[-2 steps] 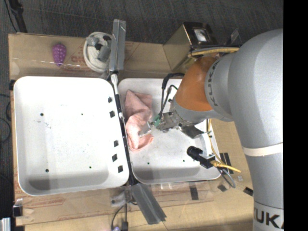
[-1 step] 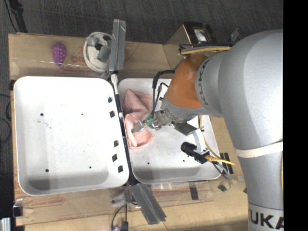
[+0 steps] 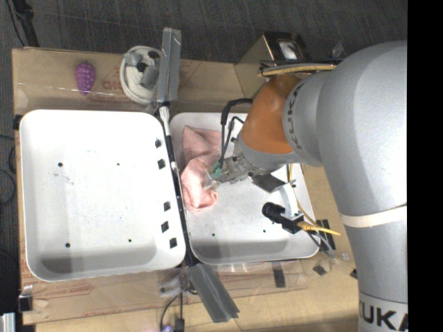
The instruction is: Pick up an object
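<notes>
Grey KUKA arm w/ orange wrist band (image 3: 273,120) reaches in from 3 o'clock, wrist down over the right shallow white plastic bin (image 3: 242,244). Two-finger gripper (image 3: 216,176) sits at the 3 o'clock edge of the crumpled pink cloth (image 3: 196,168), tips on or just at the fabric. Claw state: cannot tell, too small and blurred against the cloth.

Cloth lies along the right bin's 9 o'clock wall, by the divider. Left shallow white plastic bin (image 3: 90,192) holds nothing the arm is near. Purple bumpy grape-like toy (image 3: 85,77) and a white coiled roll (image 3: 140,73) rest on the bench at 11–12 o'clock, well apart from the gripper.

Step, est.: grasp approach/contact on cloth; lift not yet done. Next move needs firm closure on a fold, then straight-up lift; soft fabric may slip.
</notes>
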`<state>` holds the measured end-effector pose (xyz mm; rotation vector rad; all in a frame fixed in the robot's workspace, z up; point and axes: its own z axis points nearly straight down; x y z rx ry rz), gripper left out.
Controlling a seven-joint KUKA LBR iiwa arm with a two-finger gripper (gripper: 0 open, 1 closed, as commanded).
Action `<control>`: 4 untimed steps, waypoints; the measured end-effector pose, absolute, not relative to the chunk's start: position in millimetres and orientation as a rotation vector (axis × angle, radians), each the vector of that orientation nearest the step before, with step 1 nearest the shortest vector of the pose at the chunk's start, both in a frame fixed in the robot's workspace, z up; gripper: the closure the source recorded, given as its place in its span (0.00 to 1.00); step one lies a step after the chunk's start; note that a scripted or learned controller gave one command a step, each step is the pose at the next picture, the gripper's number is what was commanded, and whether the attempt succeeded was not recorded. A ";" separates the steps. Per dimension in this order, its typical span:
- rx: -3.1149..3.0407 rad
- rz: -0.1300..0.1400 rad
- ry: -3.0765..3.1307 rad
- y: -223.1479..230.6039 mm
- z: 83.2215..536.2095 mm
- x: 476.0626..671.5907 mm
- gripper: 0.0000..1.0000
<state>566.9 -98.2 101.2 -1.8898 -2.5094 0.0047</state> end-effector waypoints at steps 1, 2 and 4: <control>-1.815 0.000 -2.563 -79.0 192.5 564.4 1.00; -1.814 0.000 -2.563 -78.9 192.3 564.3 0.00; -1.741 0.003 -2.609 -118.8 100.7 545.4 1.00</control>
